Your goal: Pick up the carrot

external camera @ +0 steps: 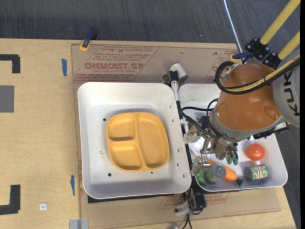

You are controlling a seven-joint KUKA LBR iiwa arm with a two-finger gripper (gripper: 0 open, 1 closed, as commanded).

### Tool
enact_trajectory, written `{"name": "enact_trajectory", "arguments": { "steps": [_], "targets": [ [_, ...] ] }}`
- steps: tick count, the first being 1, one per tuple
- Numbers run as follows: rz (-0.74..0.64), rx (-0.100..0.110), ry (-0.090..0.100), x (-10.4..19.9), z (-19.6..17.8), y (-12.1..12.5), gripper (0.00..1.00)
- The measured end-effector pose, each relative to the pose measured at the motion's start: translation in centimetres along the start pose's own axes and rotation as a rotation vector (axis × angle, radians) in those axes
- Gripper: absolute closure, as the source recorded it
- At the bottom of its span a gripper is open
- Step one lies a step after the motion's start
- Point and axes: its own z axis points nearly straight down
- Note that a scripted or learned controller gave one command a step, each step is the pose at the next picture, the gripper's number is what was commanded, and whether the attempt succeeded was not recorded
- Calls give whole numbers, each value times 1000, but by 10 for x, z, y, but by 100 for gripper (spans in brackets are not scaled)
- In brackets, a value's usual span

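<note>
- Carrot (230, 175) is seen in right bin (281, 175), near front edge, beside a green can (257, 171).
- Gripper (217, 155) is hung just above the carrot; finger state cannot be told.
- Approach step judged; a descent onto the carrot is needed next.

plate (138, 141) in L bin (90, 128), carrot (230, 175) in R bin (279, 175)

My arm (286, 97) is grey, with a broad glossy orange band (248, 99) bulging above the wrist. Black cables loop across that band. Yellow struts with black clamps sit above it. My gripper (217, 151) is bare metal hardware.
</note>
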Motion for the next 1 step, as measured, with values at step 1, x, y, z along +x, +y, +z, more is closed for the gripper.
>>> {"name": "enact_trajectory", "arguments": {
  "steps": [1],
  "targets": [
    [0,0,0,0,0,0,0]
  ]
}}
